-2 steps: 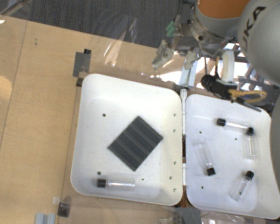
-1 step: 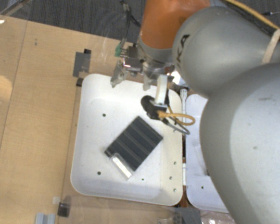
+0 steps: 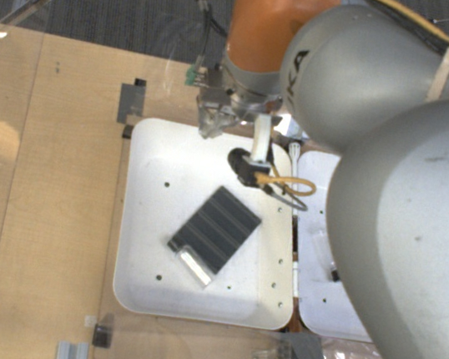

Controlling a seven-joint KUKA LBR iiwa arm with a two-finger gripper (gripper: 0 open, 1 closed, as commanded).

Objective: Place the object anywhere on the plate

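Note:
A dark ribbed rectangular block with a silver strip along its near end lies flat and slanted in the middle of the left white bin. My gripper hangs over the far edge of that bin, up and slightly left of the block and well apart from it. Nothing shows between its tips. The orange band and grey wrist rise right behind it.
The right white bin sits beside the left one, mostly covered by my large grey arm. Small dark clamps stand at the left bin's far-left corner and near-left corner. Wooden bench surface extends to the left.

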